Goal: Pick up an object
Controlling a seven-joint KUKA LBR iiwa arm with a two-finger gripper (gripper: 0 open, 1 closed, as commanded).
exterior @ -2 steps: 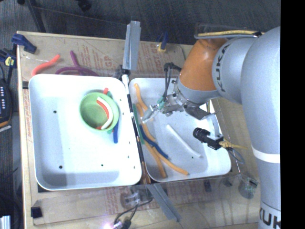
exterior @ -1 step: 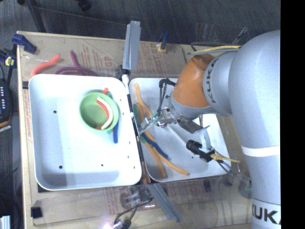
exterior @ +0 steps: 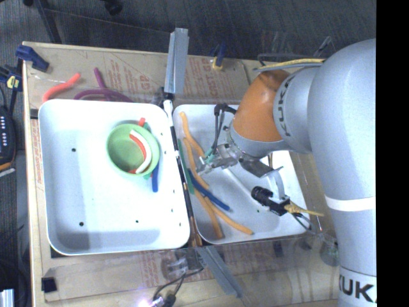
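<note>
Arm's down in the right bin (exterior: 291, 171) over the orange sticks (exterior: 211, 203), reaching stage; can't tell the grip, next it needs to clamp one.

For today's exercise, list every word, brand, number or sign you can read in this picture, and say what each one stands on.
"KUK": white letters on the grey arm, at the bottom right; the picture's edge cuts the word off.
Red print on the cardboard behind the bins: too blurred to read.
No readable text on the bins or the green bowl.
</note>
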